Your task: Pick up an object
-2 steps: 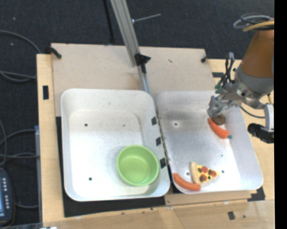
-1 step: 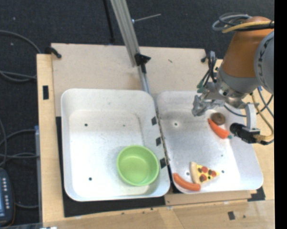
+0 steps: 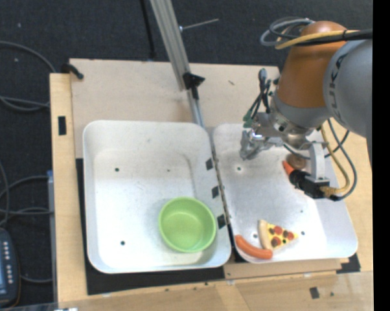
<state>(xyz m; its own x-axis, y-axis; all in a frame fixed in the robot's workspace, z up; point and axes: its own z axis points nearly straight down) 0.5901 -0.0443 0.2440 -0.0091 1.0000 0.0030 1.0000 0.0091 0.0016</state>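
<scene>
Nearest the lens, at right bin's (image 3: 324,229) front rim: a pizza slice toy (image 3: 275,234) and an orange-red sausage (image 3: 252,247) just beside it, touching or nearly so. Both sit close against the front lip.

Left bin (image 3: 117,148): green bowl (image 3: 187,223) upright in front right corner, near the wall shared with the right bin. Rest of that floor is bare white.

Gripper (image 3: 250,144) hangs over the back left part of the right bin, near the dividing wall. Fingers point down; cannot tell how far apart they stand, nor whether they touch the floor. Nothing seen between them.

Small orange piece (image 3: 288,167) shows under the wrist, partly hidden by black hardware; cannot tell what it is.

Bare floor lies between gripper and the toys in front
</scene>
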